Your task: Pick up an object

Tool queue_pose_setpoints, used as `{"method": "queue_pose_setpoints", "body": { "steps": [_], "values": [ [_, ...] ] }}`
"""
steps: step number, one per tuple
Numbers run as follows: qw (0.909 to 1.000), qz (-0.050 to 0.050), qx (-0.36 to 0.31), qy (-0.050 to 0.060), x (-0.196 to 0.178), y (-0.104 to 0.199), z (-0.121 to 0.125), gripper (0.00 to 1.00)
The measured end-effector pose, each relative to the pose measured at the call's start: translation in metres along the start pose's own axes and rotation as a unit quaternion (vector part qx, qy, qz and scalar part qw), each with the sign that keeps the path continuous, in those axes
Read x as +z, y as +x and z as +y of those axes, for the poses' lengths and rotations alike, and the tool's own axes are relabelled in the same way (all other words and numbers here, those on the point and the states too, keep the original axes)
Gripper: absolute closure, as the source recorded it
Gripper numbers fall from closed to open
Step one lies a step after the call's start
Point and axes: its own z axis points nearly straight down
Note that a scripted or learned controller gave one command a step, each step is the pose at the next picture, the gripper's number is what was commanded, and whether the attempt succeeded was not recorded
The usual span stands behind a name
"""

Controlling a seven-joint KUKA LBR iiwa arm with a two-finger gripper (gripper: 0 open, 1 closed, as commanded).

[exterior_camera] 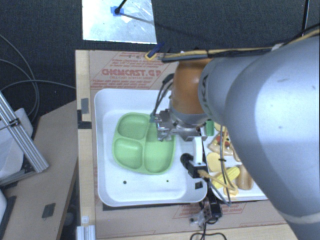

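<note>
You are looking down at a slant on a light green divided plate (142,144) with three compartments. It lies flat in the left white bin (112,186), toward that bin's middle and right, with bare white floor around its left and near sides.

The gripper (162,129) is at the plate's far right edge, directly over the rim where the compartments meet. It looks to be touching or just above the plate; you cannot tell which. Its tips are hidden by the wrist hardware, so you cannot tell how they are set, or whether anything is gripped.

The arm (265,129), grey with an orange band (187,86) above the wrist, comes in from the right and covers most of the right bin (250,196). In the visible part of that bin lie several small yellow and tan items (225,171) and something green (209,128), too hidden to name.

Both bins rest on a sheet of brown cardboard (127,71) with red print. Beyond it, at the far edge, a shiny square panel (117,14) lies on the dark floor. A metal rail (20,139) stands at the left.
</note>
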Motion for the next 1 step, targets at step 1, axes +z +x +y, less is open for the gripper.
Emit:
{"method": "queue_pose_setpoints", "body": {
  "steps": [1],
  "values": [
    [1.0000, 0.000, 0.002, -0.002, 0.0326, -0.0110, 0.0576, 1.00]
  ]
}}
